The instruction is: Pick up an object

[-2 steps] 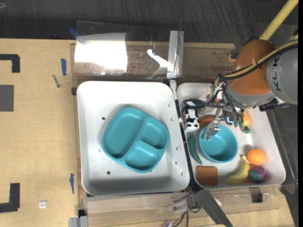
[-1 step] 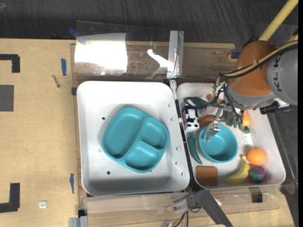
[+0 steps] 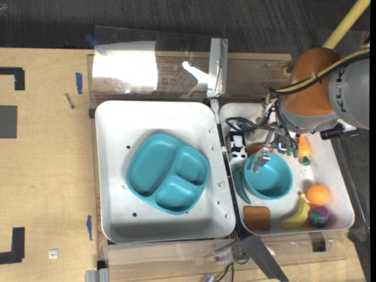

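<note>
The grey arm with its orange band (image 3: 311, 84) reaches in from the right, and its two-finger gripper (image 3: 258, 160) hangs over the far-left rim of the round teal plastic bowl (image 3: 270, 178) that sits in the right white bin (image 3: 343, 216). Whether the gripper is wide or narrow I cannot tell; cables and metal parts crowd the wrist, and nothing is visibly caught in it. The bowl lies directly beneath and slightly near-right of the gripper, so it is probably the closest candidate; being round, it offers no long axis, only a thin smooth rim. Near and to the right lie a yellow banana-shaped toy (image 3: 296, 214), its long axis running near-left to far-right, a glossy orange ball (image 3: 318, 194) and a small purple-and-green fruit toy (image 3: 319, 217), the three close together. A brown block (image 3: 257, 217) rests at the near edge. In the left white bin (image 3: 111, 216) lies a teal three-compartment plastic tray (image 3: 168, 173), well apart from the gripper.
</note>
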